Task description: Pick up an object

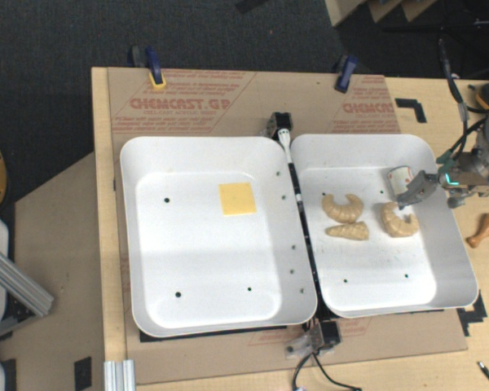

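Arm: grey arm (473, 169) enters at the right edge; most of its body is cut off by the frame, and cables cross in front of it.

End effector: two-finger gripper (405, 192), small and partly blurred against the white bin wall. Whether its tips are apart or together cannot be told. It hangs over the upper right part of the right-hand bin, just above the rightmost pastry piece; contact cannot be made out, and nothing is seen between the tips.

Right-hand shallow white bin (424, 287): holds three tan, curved, croissant-like pieces. One curved piece (343, 208) lies near the bin's middle; a smaller elongated piece (347, 232) lies just below it, close but seemingly apart; a third curved piece (399, 221) lies to their right, nearest the gripper.

Left-hand shallow white bin (147, 300): holds one flat yellow square (237, 199), lying in the upper middle, well apart from the walls.

Support: both bins rest side by side on a brown cardboard sheet (228, 96) with red printed lettering, fixed by two blue clamps (154, 62) at its far edge.
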Controlling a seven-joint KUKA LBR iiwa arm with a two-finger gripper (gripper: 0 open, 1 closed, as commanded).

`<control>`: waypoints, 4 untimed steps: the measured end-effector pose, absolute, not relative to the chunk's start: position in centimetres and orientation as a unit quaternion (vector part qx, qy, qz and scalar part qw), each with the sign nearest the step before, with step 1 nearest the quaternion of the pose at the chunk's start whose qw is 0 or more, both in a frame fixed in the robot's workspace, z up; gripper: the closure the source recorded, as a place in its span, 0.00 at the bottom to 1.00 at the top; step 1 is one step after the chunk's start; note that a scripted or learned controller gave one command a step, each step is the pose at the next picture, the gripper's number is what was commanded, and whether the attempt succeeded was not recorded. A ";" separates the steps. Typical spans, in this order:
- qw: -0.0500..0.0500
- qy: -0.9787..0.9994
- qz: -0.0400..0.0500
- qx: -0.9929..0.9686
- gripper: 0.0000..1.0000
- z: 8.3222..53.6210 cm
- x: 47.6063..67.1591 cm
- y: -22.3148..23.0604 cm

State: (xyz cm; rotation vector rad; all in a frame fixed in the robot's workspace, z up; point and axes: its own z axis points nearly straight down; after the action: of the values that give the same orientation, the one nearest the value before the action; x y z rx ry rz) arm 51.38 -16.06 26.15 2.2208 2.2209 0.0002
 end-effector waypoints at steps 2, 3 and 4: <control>0.002 0.708 0.001 0.706 0.00 8.0 59.4 -10.8; 0.002 0.707 0.001 0.707 1.00 9.6 59.2 -10.9; 0.003 0.710 0.004 0.704 1.00 19.1 59.1 -4.2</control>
State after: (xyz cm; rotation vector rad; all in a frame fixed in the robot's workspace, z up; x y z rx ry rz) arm 59.13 -4.24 19.10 2.2091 2.2260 0.0121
